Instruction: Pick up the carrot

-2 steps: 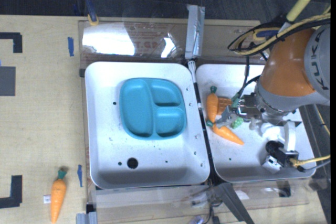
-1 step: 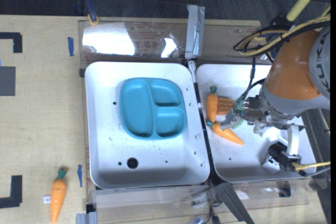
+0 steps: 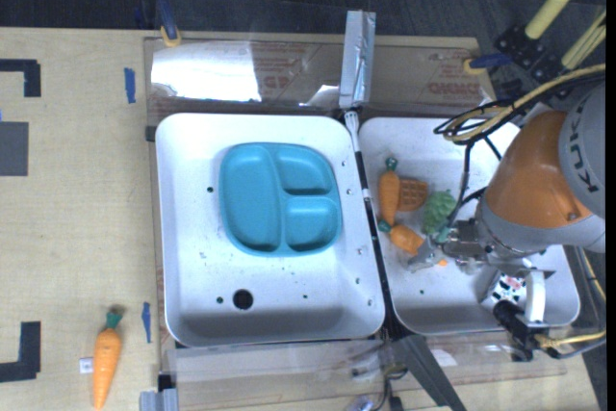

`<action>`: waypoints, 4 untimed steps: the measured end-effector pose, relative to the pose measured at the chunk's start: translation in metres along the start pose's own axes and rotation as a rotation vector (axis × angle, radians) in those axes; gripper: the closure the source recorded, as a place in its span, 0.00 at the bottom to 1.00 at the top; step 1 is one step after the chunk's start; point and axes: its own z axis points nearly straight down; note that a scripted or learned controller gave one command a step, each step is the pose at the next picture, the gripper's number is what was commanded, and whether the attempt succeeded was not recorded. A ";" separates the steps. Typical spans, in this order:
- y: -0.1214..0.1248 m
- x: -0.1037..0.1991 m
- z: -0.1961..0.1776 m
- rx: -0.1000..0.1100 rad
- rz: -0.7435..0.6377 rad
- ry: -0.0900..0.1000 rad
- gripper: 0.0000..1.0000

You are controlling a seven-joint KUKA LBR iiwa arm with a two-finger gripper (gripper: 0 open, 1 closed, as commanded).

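Arm hovering over right bin point(image 3: 568, 303); claw state impossible to tell. Carrot point(image 3: 389, 194) lying near left wall: approaching from above, aligning along its width.

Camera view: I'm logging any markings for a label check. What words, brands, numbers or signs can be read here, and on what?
"KU" in black letters, cut off at the frame edge, on the grey arm.
Reddish print on the clear panels behind the bins: too blurred to read.
Small white tag beside the carrot on the bench: too small to read.

Robotics lab: taped bench point(image 3: 67, 207), white bins point(image 3: 183, 284).
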 end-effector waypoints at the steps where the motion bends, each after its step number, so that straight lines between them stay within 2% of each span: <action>1: 0.083 -0.001 0.008 -0.019 0.013 -0.002 0.00; 2: 0.157 0.000 0.009 0.009 -0.373 0.000 0.00; 3: 0.170 0.003 0.010 0.047 -0.283 0.007 0.00; 4: 0.171 0.004 0.010 0.047 -0.246 0.004 0.00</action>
